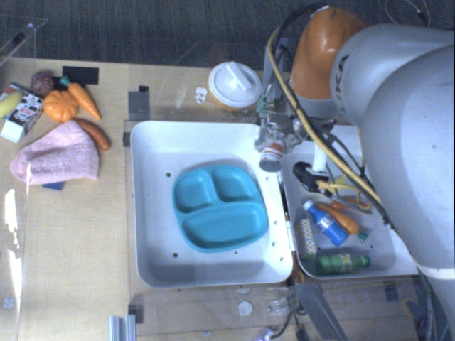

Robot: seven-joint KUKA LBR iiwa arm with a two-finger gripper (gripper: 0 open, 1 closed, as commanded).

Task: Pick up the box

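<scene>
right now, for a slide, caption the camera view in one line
KUKA arm reaches over the seam between two white bins, the left bin holding a blue divided plate, the right bin cluttered with small items.

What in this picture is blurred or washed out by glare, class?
Camera view: the arm looms large and soft, out of focus; glare streaks the bench at left; the blue tray is fairly sharp; small items in the right bin blur together.

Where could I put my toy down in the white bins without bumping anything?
The left bin has bare floor all around the blue plate, widest between the plate and the bin's left wall. The right bin is crowded: a blue bottle, a green bottle and tools lie close together under the arm.
</scene>
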